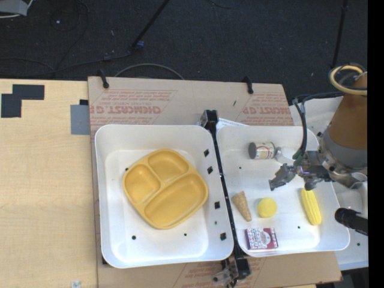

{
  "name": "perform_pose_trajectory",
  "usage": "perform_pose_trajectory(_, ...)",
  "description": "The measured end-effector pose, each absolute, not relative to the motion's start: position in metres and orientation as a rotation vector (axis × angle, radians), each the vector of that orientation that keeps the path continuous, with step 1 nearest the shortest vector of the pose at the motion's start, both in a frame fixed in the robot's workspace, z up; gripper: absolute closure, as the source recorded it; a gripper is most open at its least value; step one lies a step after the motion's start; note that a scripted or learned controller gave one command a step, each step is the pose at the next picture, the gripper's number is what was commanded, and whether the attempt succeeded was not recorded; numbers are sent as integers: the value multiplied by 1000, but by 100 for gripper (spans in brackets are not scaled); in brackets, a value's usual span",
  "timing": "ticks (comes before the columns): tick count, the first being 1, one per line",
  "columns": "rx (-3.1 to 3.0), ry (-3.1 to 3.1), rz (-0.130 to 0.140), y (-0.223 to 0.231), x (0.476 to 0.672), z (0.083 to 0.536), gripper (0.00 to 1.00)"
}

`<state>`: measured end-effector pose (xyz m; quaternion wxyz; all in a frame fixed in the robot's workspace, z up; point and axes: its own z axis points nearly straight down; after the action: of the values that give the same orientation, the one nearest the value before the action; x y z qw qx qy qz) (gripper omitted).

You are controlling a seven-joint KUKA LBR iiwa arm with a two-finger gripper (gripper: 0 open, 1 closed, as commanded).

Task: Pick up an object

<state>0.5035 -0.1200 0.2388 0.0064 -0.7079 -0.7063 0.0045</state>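
Observation:
My gripper (281, 180) hangs over the middle of the right bin (336, 240), reaching in from the right below the arm's orange band (351, 122). Nothing shows in it. Under and around it lie a small can on its side (264, 150), up and to the left, and a yellow ball (267, 207) just below it. A tan cone (242, 204) lies left of the ball and a yellow corn cob (310, 206) lies to the right. A pink and red packet (261, 238) rests at the bin's front edge.
The left bin (114, 239) holds a yellow divided plate (165, 188). A black divider (219, 182) runs between the two bins. Cardboard (162, 104) lies behind them, and a wooden bench top (42, 191) stretches to the left.

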Motion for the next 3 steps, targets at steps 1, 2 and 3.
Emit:
perform_pose_trajectory(1,-2219,-2219,3,-120,506,245,0)
perform_pose_trajectory(2,-2217,-2216,7,-125,509,183,0)
perform_pose_trajectory(3,-2216,-2215,7,-125,501,137,0)
